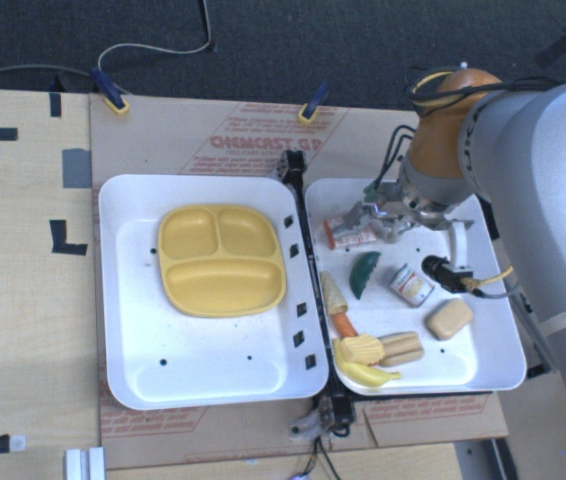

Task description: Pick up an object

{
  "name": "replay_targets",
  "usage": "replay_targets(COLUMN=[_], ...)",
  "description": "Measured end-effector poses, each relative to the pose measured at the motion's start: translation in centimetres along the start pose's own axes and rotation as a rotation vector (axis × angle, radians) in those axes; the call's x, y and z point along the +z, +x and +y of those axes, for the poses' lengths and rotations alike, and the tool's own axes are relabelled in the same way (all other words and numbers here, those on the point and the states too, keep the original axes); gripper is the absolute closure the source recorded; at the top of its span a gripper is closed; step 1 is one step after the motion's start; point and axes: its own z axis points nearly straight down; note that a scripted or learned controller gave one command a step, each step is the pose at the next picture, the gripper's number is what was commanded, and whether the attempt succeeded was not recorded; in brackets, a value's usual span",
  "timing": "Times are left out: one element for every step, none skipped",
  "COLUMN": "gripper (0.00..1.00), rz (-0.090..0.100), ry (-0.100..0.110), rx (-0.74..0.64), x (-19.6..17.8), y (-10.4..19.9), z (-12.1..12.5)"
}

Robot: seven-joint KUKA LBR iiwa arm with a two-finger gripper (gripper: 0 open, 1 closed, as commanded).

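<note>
The red-and-white packet (348, 232) lies flat at the far left of the right bin (498, 363), directly under the hand (383, 215). It looks light, thin and slick, probably crinkly, so a pinch across its narrow width at the middle should serve better than one at an edge. Whether the hand is clenched on it or released I cannot tell. Nearer lie a green piece (363, 272), a small can (410, 284), a tan block (449, 318) and a banana (365, 373). A yellow divided plate (221, 260) sits in the left bin (128, 358).
</note>
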Motion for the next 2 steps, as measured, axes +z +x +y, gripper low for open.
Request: replay_targets(gripper=[0.0,1.0], rz=[-0.003,-0.005], ry=[0.007,0.006], rx=[0.002,0.002], x=[0.37,-0.58], y=[1.76,1.72], z=[-3.81,-3.77])
